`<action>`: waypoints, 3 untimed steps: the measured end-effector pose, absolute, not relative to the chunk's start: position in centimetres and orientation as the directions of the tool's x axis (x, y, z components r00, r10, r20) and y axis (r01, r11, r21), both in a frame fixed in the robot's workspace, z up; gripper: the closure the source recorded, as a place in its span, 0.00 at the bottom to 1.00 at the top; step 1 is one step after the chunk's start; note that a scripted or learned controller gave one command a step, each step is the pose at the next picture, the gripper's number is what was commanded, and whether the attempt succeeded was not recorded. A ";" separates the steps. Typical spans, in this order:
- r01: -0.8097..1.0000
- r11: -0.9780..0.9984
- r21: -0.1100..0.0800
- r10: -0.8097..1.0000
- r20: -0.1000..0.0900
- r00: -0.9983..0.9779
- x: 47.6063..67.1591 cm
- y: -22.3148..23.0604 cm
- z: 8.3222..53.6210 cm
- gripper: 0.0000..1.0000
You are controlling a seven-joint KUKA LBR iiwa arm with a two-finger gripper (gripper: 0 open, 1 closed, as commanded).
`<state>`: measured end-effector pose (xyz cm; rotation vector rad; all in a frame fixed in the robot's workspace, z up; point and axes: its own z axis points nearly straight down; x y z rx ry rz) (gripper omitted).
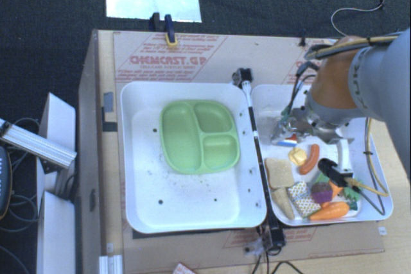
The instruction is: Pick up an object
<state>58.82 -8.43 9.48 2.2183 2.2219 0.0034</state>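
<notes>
Gripper (287, 130): low in right white bin (372, 157); finger state cannot be told.
Toy food: orange sausage (309, 159), yellow piece (297, 156), tan bread slice (279, 172), orange carrot (329, 211), crowded beside gripper.
Left white bin (138, 202): green sectioned plate (199, 137).

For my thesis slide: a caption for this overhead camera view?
Grey KUKA arm reaching over right white bin of toy food; green divided plate in left white bin.

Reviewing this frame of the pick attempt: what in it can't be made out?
- End effector, camera view: whether it has anything is unclear; the wrist above hides it.
- Right bin: its upper part is covered by the arm.
- Toy pile: besides the carrot and sausage, the overlapping pieces are too small to identify.
- Green plate: fully visible in the left bin.
</notes>
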 end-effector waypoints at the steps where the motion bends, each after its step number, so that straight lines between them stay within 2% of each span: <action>1: 1.000 0.003 0.006 1.000 -0.001 -0.003 54.0 -8.5 26.1 1.00; 2: 1.000 0.001 0.002 1.000 -0.001 -0.001 49.1 -10.9 26.4 1.00; 3: 1.000 0.000 0.002 1.000 -0.001 0.000 48.7 -14.2 26.0 1.00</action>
